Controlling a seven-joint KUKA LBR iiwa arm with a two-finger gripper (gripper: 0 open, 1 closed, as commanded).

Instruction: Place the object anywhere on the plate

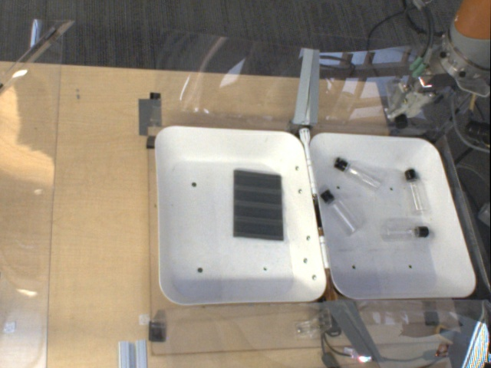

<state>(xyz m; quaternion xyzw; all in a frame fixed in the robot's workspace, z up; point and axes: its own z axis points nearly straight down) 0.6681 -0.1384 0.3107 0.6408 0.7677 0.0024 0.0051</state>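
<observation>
Camera view: left bin (176,205) bearing a dark ribbed plate (258,204) at its centre. Right bin (453,228) holding four clear vials with black caps: one upper left (355,171), one at the left wall (336,209), one upper right (414,190), one lower right (404,231). Gripper (404,96) above the right bin's far edge, beyond the rim; whether it is wide or narrow cannot be told.
</observation>
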